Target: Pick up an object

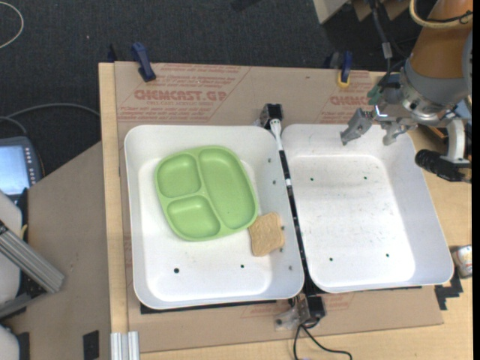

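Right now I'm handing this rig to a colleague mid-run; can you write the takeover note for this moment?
Pincer: open, holding nothing, above the far edge of the right bin.
Things: green tray flat in the left bin; tan sponge beside the tray's near right corner, touching or almost touching it.
Done: nothing picked up.
Left: move the arm to the left bin, grasp one thing, lift it.

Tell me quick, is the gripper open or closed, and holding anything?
Gripper: open, nothing between its fingers, above the right bin's far edge.
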